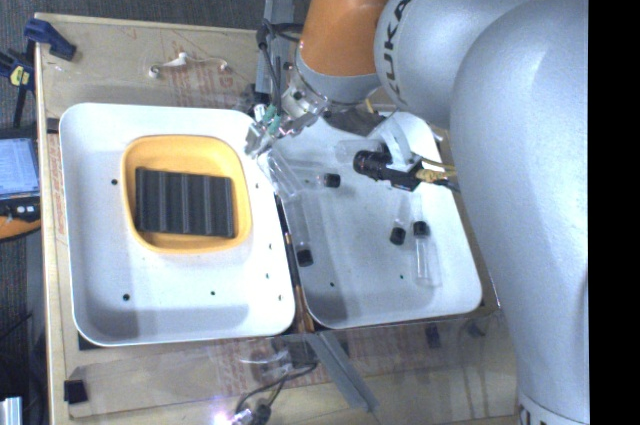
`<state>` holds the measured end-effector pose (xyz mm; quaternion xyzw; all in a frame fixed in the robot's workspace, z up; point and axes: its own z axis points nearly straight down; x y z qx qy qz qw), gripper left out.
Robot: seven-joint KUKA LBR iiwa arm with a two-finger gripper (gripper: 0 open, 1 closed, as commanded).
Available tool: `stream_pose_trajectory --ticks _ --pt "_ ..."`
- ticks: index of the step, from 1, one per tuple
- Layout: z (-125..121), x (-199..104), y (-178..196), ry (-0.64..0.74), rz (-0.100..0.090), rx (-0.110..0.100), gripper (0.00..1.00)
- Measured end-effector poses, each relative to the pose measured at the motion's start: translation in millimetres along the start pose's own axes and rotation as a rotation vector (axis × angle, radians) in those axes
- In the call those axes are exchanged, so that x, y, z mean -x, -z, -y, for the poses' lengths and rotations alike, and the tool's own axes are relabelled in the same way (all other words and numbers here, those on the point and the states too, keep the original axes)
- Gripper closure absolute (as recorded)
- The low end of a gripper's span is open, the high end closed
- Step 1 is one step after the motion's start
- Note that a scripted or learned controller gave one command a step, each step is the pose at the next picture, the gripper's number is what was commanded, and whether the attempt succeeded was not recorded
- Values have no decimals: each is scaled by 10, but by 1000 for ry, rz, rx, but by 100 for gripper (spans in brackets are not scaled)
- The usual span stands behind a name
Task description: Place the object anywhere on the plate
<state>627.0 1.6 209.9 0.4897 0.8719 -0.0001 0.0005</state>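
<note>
Your yellow plate [185, 146] sits in the left bin [150, 313], and a dark ridged slab [188, 203] lies on it. The gripper [262, 131] hangs just right of the plate's upper right corner, about where the left bin meets the right bin [380, 308]. You cannot tell from this angle whether it is open or closed, or whether it carries anything. The loose things you can pick from all lie right of the plate, in the right bin. A clear tube [298, 179] with a black cap lies nearest the plate, just right of its upper right corner and close under the gripper. A small black piece [304, 257] lies right of the plate's lower edge, near the bin wall. A second clear tube [425, 261], also black-capped, lies well apart from the plate, far to its right, with a black cap [397, 234] just beside it.
</note>
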Motion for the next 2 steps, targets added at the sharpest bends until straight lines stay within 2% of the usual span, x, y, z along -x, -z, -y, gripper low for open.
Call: stream_pose_trajectory --ticks 1,2 --pt "195 -174 -97 286 -4 -5 100" --pt "196 -170 -95 285 -4 -4 0"
